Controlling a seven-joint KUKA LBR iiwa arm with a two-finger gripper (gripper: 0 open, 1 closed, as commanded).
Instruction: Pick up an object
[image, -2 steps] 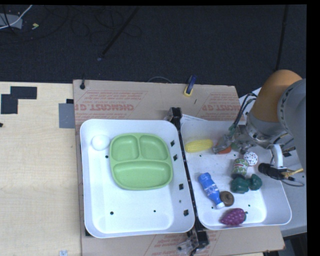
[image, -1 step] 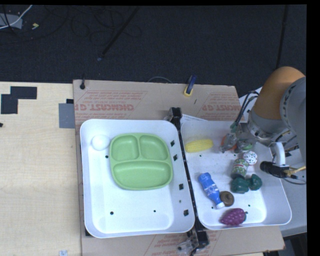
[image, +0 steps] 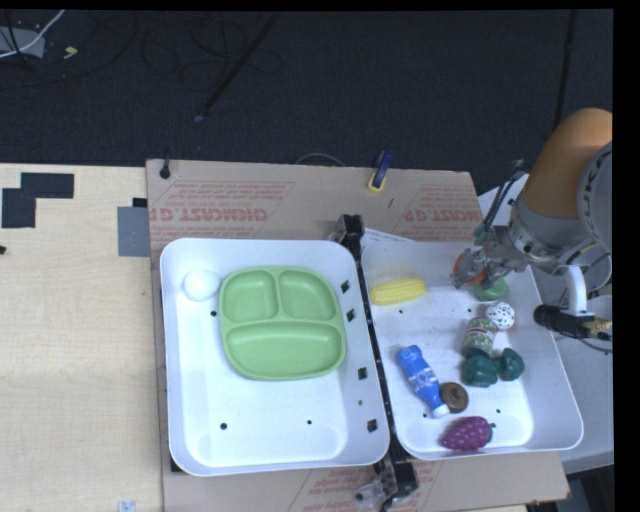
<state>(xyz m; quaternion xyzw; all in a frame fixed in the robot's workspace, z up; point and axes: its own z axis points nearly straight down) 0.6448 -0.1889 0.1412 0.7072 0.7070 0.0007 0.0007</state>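
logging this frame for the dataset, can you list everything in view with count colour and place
bins: 2, white, side by side on the bench
divided plate: 1, light green, middle of the left bin
ball: 1, white, far left corner of the left bin
corn cob: 1, yellow, far part of the right bin near the divider
bottle: 1, blue with a white cap, centre of the right bin
round piece: 1, brown, beside the bottle's cap
grape bunch: 1, purple, near edge of the right bin
dark green toys: a cluster, count unclear, right side of the right bin
speckled item: 1, white with red, just above that cluster
clamp: 1, blue and yellow, far edge of the board
arm: 1, grey and orange, reaching in from the right
gripper: 1, over the far right part of the right bin
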